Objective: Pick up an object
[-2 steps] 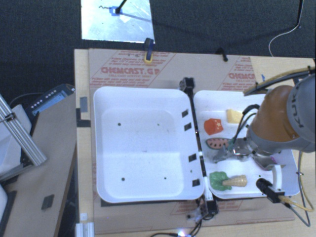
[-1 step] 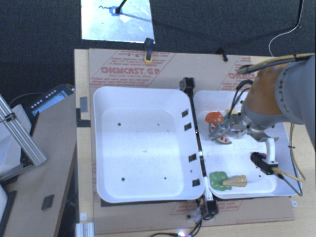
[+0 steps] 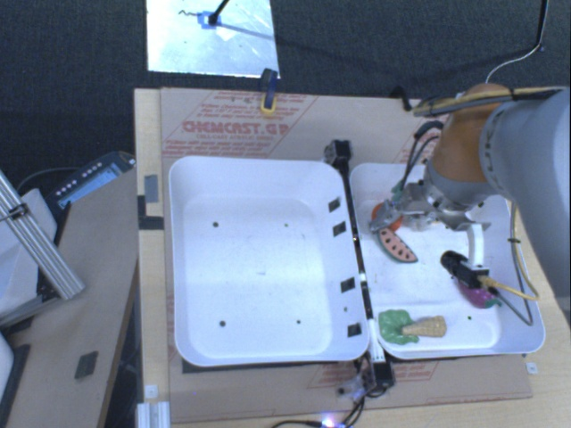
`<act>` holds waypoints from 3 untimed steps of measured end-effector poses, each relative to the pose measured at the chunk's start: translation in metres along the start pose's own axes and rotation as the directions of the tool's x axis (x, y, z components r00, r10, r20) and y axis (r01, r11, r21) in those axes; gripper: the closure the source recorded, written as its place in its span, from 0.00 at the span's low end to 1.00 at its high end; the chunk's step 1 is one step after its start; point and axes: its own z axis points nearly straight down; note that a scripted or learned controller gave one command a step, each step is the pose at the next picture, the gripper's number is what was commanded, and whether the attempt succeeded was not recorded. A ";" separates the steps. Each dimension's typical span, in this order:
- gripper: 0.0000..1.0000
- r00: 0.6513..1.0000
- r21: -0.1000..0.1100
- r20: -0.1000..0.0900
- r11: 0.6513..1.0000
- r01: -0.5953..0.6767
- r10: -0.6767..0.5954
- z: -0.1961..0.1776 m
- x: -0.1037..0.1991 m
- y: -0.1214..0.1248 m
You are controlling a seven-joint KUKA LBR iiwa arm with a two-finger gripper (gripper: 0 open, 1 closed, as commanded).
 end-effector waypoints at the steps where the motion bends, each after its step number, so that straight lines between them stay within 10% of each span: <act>1: 1.00 1.000 0.001 0.000 1.000 -0.001 0.001 -0.010 -0.001 -0.001; 2: 1.00 1.000 -0.002 -0.004 1.000 0.006 -0.006 -0.105 0.084 -0.022; 3: 1.00 1.000 -0.015 -0.004 1.000 0.003 -0.003 -0.354 0.128 -0.071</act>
